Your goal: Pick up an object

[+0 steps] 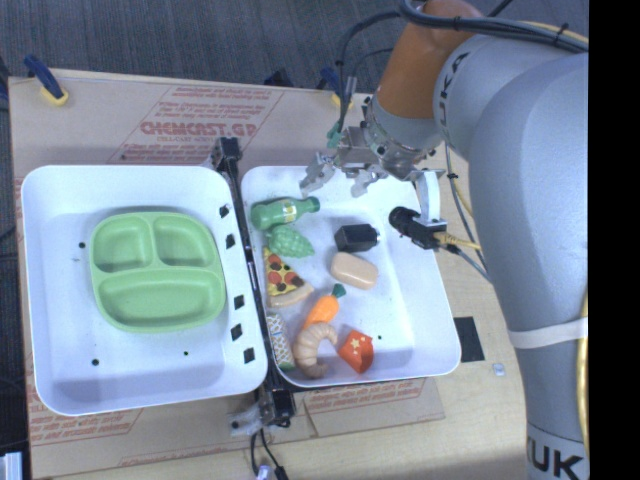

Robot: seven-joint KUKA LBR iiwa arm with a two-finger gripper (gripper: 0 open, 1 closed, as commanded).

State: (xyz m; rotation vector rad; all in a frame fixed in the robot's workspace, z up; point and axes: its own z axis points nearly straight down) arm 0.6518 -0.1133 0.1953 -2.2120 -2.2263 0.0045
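On the cardboard [190, 123], "CHEMCAST GP"

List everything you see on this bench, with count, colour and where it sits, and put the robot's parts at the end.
Shallow white plastic bins: two, white, side by side on the bench.
Green divided plate: one, left bin.
Green toy bottle: one, right bin, far left.
Green leafy toy: one, below the bottle.
Black block: one, right bin, middle.
Beige oval toy: one, below the black block.
Toy pizza slice: one, yellow and red, left wall.
Toy carrot: one, orange.
Toy shrimp: one, tan, near edge.
Red carton: one, near edge.
Cardboard sheet: one, brown, under the bins.
Gripper: one, metallic, above the right bin's far edge.
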